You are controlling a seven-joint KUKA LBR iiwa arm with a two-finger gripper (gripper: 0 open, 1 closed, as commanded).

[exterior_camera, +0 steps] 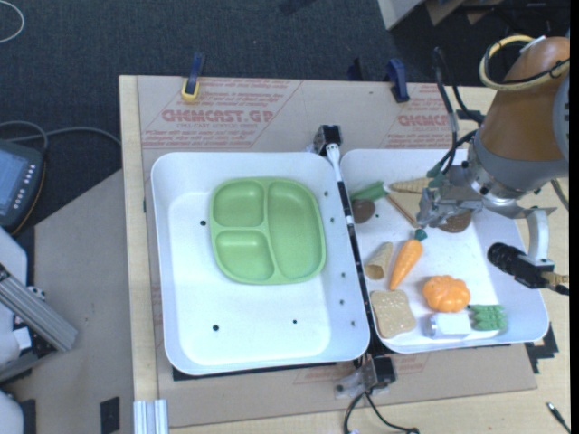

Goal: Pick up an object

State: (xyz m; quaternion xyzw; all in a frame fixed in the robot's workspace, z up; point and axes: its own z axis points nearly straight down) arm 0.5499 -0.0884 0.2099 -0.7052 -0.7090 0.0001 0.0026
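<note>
The right bin (516, 328) holds toy food: an orange carrot (404, 261) lying at a slant, an orange pumpkin-like piece (446, 293), a tan cracker square (393, 314), a beige roll (379, 259), a brown round piece (363, 211), a green strip (368, 191), a tan cone (407, 187) and a green block (488, 317) on a white piece (447, 327). My gripper (432, 213) hangs over the bin's upper middle, just above the carrot's green tip, next to a brown piece (455, 221). Nothing shows between its fingers.
The left bin (172, 269) carries a light green divided plate (268, 230). A black divider rail (347, 233) runs between the bins. Clamps (190, 78) sit on the board's far edge. The arm's body (525, 125) covers the right bin's far right corner.
</note>
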